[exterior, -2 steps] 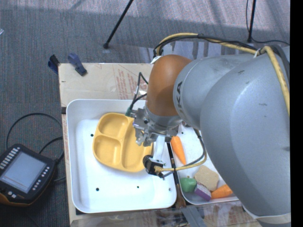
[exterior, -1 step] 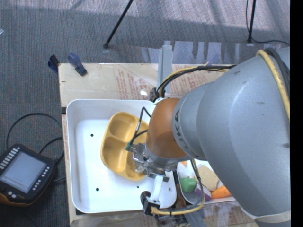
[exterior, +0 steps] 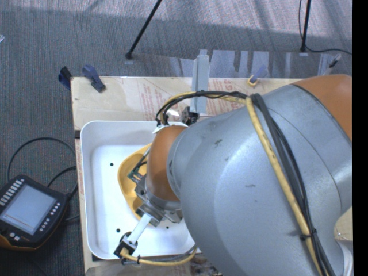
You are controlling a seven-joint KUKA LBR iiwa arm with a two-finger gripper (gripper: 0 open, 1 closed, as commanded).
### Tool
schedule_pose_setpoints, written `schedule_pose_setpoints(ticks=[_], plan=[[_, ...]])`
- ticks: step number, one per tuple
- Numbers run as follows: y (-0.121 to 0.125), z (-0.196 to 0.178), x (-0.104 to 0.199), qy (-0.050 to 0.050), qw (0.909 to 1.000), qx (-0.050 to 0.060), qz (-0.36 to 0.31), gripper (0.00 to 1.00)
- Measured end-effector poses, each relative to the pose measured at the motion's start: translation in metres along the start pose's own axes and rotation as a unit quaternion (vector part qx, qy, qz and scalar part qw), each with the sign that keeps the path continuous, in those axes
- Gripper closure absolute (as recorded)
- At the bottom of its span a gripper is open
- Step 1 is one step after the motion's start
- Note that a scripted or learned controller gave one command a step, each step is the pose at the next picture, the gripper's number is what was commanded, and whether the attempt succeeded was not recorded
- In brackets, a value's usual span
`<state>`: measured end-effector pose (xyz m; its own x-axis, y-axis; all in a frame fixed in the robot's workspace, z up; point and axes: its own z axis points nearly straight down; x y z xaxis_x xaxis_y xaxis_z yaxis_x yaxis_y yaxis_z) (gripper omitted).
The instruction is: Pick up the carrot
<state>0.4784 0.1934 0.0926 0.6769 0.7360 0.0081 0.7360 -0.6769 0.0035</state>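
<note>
My grey arm covers most of the view, and its orange wrist band (exterior: 164, 165) hangs over the left white bin (exterior: 95, 183). Under the band, my gripper (exterior: 137, 180) points down into that bin, mostly covered by the wrist. A yellow curved thing (exterior: 127, 174) lies on the bin floor right beside and beneath the gripper. I cannot make out a carrot; the arm hides whatever lies under it.
A teach pendant (exterior: 26, 211) lies on the floor to the left of the bench. A blue clamp (exterior: 93, 78) sits at the bench's back left corner. The bin's left half shows bare white floor. Tripod legs (exterior: 146, 22) stand behind the bench.
</note>
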Motion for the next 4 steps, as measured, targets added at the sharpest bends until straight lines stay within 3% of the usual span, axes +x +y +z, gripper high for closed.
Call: schedule_pose_setpoints(ticks=[1,2,3,4], plan=[[0.0,-0.001,0.001,0.002,1.0,0.0,0.0,0.0],[0.021,-0.004,-0.02,0.006,0.9996,0.001,-0.026,0.0],[-0.01,-0.013,0.006,-0.009,0.9967,0.0,0.08,0.0],[0.041,-0.081,0.034,-0.005,0.9946,0.002,0.104,0.0]])
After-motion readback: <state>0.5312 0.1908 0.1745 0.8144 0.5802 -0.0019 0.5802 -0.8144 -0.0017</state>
